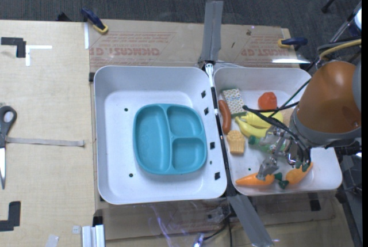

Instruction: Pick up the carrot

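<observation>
The arm (330, 99) reaches in from the right, gripper (269, 168) pointing down.

Two white bins side by side, blue tray (170, 139) in left bin (109, 125), right bin (322, 177) holding sausage (225, 116), bananas (257, 124), tomato (267, 101), gripper (268, 170) low over carrot (254, 180), perhaps touching it, second carrot (297, 175) just beside

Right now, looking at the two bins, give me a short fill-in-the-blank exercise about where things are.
1. The blue divided plate lies in the ____ bin as the camera sees it.
2. The pincer hovers just above the ____ at the right bin's near edge.
3. The plate has ____ compartments.
4. The yellow fruit beside the sausage is a ____.

Missing words: left; carrot; three; banana
</observation>
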{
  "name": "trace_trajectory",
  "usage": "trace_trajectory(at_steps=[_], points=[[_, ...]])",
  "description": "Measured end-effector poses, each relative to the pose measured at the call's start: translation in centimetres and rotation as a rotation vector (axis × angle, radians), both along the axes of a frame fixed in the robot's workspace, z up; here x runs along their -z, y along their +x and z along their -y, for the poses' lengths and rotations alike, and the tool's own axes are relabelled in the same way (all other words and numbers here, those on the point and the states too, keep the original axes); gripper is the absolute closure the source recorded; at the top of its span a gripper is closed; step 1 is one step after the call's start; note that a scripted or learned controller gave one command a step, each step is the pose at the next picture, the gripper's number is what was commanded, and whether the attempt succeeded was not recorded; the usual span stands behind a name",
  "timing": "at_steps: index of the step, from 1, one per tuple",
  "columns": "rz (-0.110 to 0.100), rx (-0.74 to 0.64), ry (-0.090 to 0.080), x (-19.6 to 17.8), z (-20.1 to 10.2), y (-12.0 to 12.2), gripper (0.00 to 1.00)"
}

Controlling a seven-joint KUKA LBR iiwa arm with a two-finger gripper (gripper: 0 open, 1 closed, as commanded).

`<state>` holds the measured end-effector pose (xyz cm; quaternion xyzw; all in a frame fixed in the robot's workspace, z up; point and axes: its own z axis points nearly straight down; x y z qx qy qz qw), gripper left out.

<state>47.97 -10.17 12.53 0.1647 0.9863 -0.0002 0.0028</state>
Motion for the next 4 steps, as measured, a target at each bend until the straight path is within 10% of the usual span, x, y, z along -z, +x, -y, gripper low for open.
trace_trajectory(at_steps=[1, 3, 4], points=[[-0.005, -0.260, 0.001, 3.34, -0.36, -0.13, 0.00], [-0.004, -0.033, 0.001, 3.32, -0.01, -0.13, 0.00], [0.001, -0.035, 0.000, 2.38, -0.02, 0.10, 1.00]])
